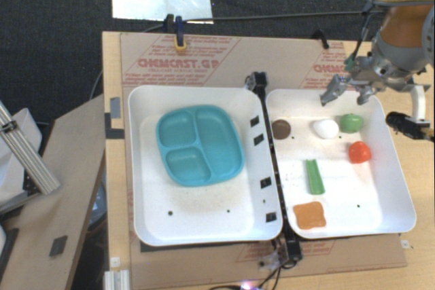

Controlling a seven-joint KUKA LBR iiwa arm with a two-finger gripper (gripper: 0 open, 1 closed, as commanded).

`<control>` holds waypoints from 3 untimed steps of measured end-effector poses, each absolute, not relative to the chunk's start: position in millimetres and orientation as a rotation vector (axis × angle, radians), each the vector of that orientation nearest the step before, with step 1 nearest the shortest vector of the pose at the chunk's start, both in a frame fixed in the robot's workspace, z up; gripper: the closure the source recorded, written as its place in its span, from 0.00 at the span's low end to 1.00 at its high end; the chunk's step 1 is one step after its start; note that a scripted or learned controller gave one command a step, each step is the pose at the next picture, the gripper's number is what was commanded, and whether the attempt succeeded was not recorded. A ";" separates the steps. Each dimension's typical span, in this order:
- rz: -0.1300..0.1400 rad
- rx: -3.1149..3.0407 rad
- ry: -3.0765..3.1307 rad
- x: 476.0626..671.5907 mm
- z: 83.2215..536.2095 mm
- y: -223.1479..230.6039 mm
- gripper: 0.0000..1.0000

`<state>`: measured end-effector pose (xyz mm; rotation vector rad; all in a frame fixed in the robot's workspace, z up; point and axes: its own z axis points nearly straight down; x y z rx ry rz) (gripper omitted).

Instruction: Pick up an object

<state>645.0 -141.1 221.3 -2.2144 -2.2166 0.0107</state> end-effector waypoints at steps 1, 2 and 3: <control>-0.001 -2.219 -2.226 647.1 230.1 -140.7 0.00; 0.000 -2.217 -2.227 650.1 188.9 -138.6 0.00; 0.000 -2.214 -2.229 648.0 136.0 -128.4 0.00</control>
